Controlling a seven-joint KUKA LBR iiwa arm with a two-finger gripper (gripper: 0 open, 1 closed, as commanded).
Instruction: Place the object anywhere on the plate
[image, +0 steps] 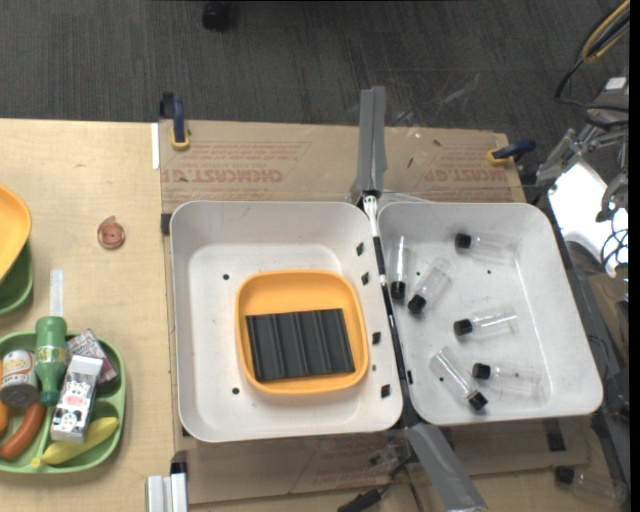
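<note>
An orange plate sits in the middle of the left white bin. A dark ridged rectangular object lies flat on the plate, covering most of its centre. The right white bin holds several clear vials with black caps, such as one vial near its middle and another vial along its left wall.
Left of the bins, on the wooden bench, stand a green tray with toy food and a green bottle, a yellow dish and a small pink disc. Cables and white equipment crowd the right edge.
</note>
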